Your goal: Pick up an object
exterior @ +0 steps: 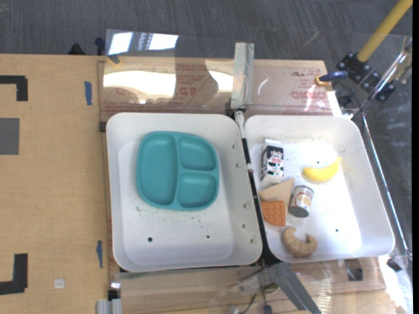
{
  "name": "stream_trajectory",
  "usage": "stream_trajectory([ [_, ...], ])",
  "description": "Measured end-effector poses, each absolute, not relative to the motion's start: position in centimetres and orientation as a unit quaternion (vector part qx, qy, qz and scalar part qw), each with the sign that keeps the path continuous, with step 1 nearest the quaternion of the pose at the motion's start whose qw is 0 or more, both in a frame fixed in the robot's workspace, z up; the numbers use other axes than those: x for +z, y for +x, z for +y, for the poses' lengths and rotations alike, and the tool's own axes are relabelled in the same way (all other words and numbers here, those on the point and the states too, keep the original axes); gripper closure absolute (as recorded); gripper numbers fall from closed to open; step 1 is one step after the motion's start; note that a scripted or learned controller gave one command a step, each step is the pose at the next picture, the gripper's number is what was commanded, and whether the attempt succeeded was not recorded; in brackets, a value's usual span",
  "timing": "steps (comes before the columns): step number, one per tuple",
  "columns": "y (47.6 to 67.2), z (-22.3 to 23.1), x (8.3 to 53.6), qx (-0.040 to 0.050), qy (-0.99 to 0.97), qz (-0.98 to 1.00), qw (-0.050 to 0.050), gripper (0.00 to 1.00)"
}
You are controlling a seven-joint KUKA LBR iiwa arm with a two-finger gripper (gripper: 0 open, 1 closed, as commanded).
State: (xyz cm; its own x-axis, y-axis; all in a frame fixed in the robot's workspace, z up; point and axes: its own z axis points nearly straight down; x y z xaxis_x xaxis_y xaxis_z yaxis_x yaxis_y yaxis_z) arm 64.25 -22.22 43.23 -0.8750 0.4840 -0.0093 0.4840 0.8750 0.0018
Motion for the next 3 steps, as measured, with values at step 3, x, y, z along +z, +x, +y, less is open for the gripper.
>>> stream_trajectory([
  [3, 62.0, -7.7, 24.2, 0.0, -0.004, 1.0, 0.005, 1.0],
])
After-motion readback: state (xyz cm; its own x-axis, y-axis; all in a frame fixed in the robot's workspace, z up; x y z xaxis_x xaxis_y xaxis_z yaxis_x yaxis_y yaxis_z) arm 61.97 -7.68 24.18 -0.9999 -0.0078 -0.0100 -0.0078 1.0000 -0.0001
